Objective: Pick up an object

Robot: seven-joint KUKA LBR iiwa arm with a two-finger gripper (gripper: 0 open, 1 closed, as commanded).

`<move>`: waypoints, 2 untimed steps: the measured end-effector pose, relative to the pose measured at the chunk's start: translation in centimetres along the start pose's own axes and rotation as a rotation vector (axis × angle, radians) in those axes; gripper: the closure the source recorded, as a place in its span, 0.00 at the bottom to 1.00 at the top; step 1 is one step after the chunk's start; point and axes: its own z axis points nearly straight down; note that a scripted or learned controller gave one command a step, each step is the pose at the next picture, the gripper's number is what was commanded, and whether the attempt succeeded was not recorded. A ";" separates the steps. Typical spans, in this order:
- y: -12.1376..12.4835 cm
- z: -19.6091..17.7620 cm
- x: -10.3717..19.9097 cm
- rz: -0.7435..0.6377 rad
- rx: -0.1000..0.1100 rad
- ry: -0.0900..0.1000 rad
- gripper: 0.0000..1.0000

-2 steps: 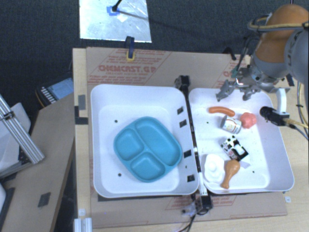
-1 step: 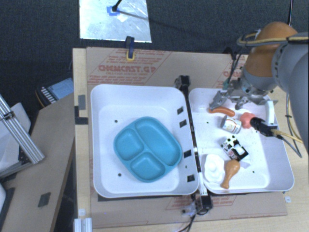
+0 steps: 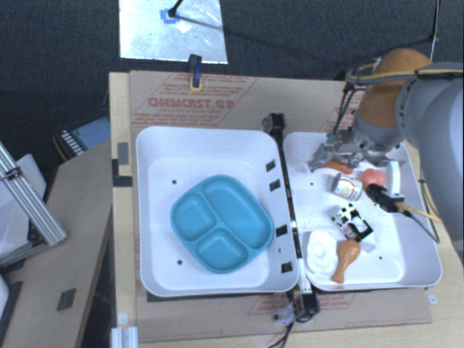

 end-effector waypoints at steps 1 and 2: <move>0.2 -1.4 0.1 0.000 -0.001 0.003 1.00; -0.1 -6.0 0.0 0.002 0.008 0.006 1.00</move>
